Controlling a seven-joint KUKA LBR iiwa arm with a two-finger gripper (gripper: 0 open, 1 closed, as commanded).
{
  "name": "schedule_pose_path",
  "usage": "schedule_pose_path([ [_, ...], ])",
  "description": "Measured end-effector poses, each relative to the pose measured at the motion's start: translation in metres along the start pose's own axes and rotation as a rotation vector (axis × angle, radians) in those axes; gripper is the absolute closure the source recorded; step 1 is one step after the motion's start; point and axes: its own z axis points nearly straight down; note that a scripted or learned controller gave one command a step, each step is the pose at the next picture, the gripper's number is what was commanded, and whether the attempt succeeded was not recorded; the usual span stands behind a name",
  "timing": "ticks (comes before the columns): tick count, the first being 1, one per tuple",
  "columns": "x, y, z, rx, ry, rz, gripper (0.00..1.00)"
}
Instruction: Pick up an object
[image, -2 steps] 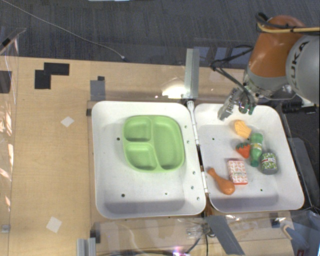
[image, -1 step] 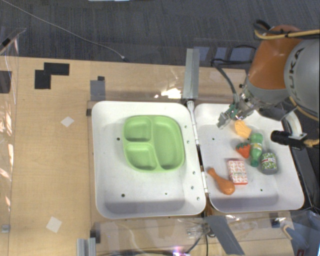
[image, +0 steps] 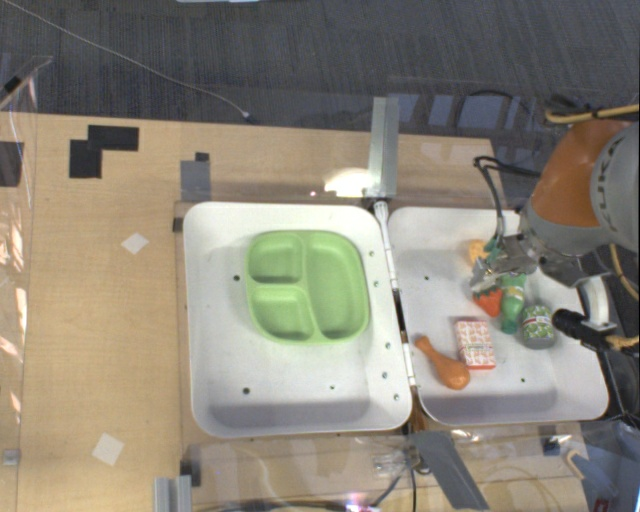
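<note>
1. Toys lie in the right white bin (image: 440, 400): nearest the camera, an orange plastic drumstick (image: 445, 364) and a small patterned pink box (image: 474, 342).
2. Farther back, a green bottle-like toy (image: 513, 308) touches an orange-red piece (image: 488, 301).
3. Over that cluster sits the metal gripper (image: 497, 266); whether its jaws are spread is unclear.
4. Advice: centre on one item, descend straight, avoiding neighbours.

A pale wooden bench (image: 100, 330) fills most of the view. Beyond it, at twelve o'clock, lies dark ribbed flooring (image: 300, 50) crossed by a thin cable (image: 150, 72). Black tape patches (image: 100, 148) sit at ten o'clock. A metal bracket (image: 384, 145) stands upright at centre — a bright glare spot (image: 348, 183) just beside it.
</note>
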Motion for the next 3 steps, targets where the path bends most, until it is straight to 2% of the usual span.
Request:
schedule_pose_path([
  [1,0.061,0.019,-0.056,-0.007,0.002,0.321,1.0],
  [2,0.087,-0.045,-0.071,-0.002,0.003,0.558,1.0],
  [3,0.157,-0.068,-0.072,0.001,0.004,0.879,1.0],
])
